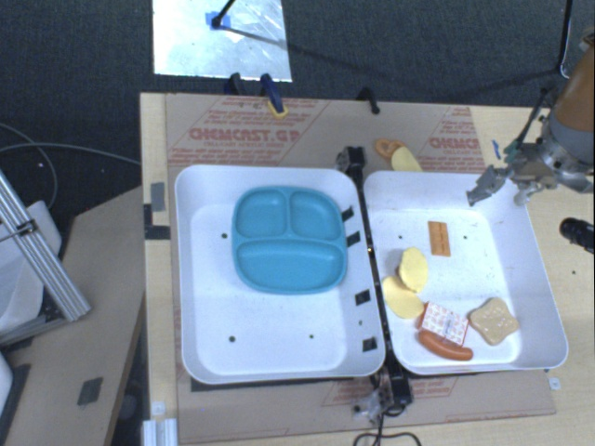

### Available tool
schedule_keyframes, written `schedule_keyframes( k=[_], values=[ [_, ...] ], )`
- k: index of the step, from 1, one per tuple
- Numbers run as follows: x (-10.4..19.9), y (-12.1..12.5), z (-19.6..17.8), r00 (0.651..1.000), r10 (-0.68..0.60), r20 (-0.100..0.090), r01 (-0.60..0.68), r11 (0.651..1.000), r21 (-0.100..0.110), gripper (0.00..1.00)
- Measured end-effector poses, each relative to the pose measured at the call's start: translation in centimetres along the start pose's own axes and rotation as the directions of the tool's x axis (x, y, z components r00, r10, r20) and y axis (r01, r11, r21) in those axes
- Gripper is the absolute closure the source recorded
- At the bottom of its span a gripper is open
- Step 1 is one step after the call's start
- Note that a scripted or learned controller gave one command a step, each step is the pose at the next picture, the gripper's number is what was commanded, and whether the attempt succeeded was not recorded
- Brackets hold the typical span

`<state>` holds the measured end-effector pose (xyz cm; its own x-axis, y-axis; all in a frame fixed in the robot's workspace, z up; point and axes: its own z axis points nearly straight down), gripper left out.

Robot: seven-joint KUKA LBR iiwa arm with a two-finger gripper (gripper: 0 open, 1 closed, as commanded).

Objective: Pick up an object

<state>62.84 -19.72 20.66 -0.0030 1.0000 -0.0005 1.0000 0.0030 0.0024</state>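
The gripper (507,186) is seen spread open, holding nothing, above the right bin's (539,277) smooth white rim; a glossy blue sectioned plate (288,240) is held by the left bin (200,277).

The divided plate (288,240) lies in the left bin (200,342). Right of the plate, in the right bin (535,249), the wafer (439,238) lies farthest back, then two round slices (409,284), touching. Nearer still sit the sausage (445,346), the cracker (443,323) just behind it, and the toast (493,321) rightmost. The hand (507,179) hangs over that bin's far right corner.
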Motion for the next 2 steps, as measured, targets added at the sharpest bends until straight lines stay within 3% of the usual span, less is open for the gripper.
schedule_keyframes(
  k=[1, 2],
  values=[
    [4.3, 2.0, 12.9, 1.000, -0.005, -0.003, 0.005, 1.000, 0.006, 0.00],
    [4.0, 2.3, 11.0, 1.000, -0.005, 0.001, 0.005, 1.000, -0.005, 1.00]
  ],
)
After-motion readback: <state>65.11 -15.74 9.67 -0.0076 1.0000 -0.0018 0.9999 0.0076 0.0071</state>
